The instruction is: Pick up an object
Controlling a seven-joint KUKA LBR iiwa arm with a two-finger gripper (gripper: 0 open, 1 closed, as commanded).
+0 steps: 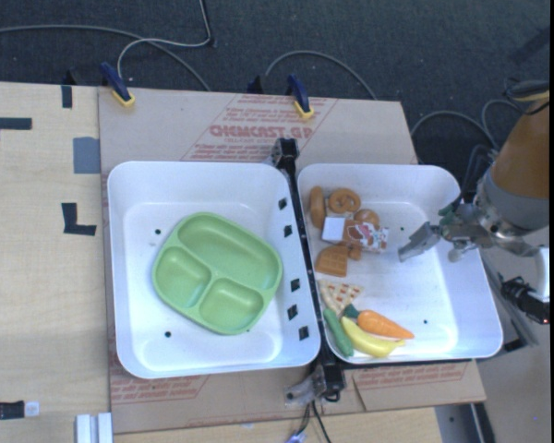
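The right bin holds several toy foods along its left side: a brown pretzel, a white packet, a red-and-white piece, a toast slice, a waffle, an orange carrot, a yellow banana and a green vegetable. My gripper reaches in from the right over the bin's upper right part. It sits just right of the red-and-white piece, apart from it, with nothing seen in its grasp.
The left bin holds a green divided plate. A black divider with clips runs between the bins. The arm's orange band hangs over the right rim. Cables and blue-yellow clamps lie behind the bins.
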